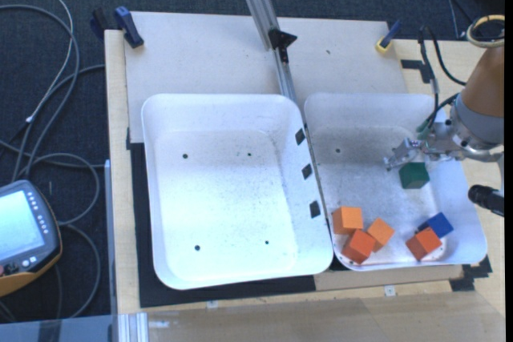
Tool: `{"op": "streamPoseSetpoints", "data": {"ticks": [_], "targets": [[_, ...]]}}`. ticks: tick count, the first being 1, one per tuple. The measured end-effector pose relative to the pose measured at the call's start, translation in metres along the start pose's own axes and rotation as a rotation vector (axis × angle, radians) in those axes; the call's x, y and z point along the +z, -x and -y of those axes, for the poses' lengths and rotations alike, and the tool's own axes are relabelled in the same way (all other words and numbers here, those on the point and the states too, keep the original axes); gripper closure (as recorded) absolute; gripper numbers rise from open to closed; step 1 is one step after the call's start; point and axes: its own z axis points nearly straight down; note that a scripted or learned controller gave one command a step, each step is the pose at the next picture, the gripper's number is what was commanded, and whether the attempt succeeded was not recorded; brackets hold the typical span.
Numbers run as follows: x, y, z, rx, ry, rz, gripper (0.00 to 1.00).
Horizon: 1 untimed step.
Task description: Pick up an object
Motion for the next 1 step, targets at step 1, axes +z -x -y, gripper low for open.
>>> {"op": "streamPoseSetpoints", "data": {"ticks": [1], "targets": [[0.0092, 0.0041, -0.0025, 0.0, 0.008, 0.004, 0.0]]}}
